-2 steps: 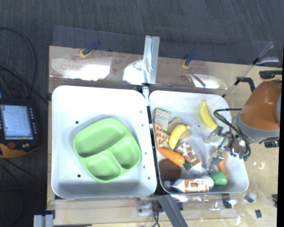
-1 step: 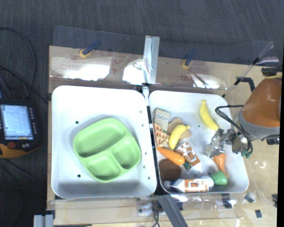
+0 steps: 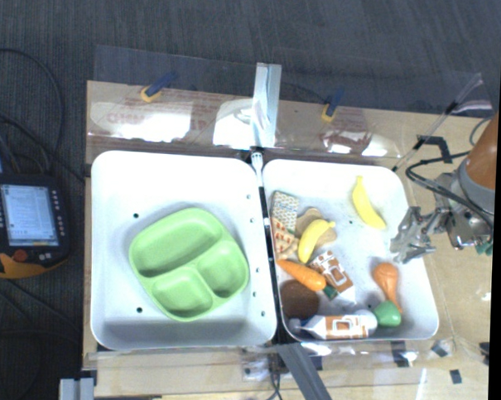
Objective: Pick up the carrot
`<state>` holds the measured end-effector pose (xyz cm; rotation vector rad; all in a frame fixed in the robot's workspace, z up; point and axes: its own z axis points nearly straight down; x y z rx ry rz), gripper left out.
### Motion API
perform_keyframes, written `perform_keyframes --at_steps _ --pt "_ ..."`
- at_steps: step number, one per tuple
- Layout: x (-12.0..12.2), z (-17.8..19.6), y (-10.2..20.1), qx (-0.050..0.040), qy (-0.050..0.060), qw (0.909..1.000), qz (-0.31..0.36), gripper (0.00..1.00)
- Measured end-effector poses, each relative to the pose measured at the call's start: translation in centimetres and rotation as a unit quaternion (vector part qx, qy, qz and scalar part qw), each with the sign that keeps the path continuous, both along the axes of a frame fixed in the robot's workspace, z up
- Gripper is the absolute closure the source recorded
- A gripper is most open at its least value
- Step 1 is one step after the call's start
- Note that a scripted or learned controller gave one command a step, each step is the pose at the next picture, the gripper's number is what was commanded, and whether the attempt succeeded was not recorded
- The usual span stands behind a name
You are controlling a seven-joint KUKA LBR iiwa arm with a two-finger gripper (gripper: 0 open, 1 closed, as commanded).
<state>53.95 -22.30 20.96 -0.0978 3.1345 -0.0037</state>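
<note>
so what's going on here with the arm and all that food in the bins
A robot arm reaches in from the right, and its gripper sits at the right edge of the right bin, with nothing visibly held. The carrot it is meant to pick up lies untouched by that bin's left wall, among two bananas, a drumstick and other toy food. The left bin holds a green divided plate.

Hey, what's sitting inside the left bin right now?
The left bin holds one green divided plate, lying flat with nothing in its three sections. Whatever part of the bin floor lies beneath the plate is covered.
</note>
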Motion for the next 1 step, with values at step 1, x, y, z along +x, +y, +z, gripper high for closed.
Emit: perform_keyframes --at_steps 1 --pt "-0.24 5.27 0.06 0.0002 0.001 0.9632 0.269 1.0"
